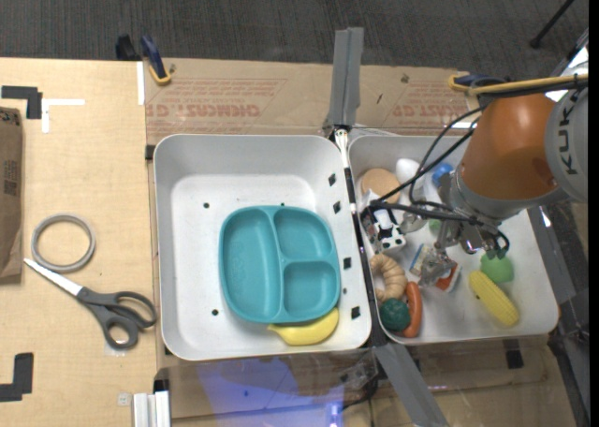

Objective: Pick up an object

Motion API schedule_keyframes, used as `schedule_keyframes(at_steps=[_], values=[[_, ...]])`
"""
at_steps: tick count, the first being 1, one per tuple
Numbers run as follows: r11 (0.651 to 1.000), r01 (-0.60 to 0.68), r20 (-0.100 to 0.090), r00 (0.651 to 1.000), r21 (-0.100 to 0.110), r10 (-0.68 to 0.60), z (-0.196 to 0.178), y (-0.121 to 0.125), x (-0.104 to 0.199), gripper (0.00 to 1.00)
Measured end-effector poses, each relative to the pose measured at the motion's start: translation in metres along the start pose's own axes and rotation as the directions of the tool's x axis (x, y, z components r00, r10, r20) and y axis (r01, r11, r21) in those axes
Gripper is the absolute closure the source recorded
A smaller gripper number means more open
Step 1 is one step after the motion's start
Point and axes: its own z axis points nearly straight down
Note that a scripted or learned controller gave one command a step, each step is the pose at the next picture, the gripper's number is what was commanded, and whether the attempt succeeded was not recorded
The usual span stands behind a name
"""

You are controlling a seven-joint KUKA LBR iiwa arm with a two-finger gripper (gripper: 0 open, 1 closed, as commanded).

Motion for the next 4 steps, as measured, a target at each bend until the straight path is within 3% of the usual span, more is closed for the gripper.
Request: schedule_keyframes(at_steps=[1,2,3,4], values=[[1.0,0.002,0.0,1.0,0.001,-0.002,0.0,-0.028,-0.067,0.0],[0.997,-0.074,-0.002,0.997,0.0,0.074,0.0,0.012,-0.016,0.0],[0.997,-0.08,-0.003,0.997,-0.001,0.08,0.0,-0.002,0.025,0.0],[0.984,-0.178,0.002,0.984,0.0,0.178,-0.04,-0.038,-0.084,0.0]])
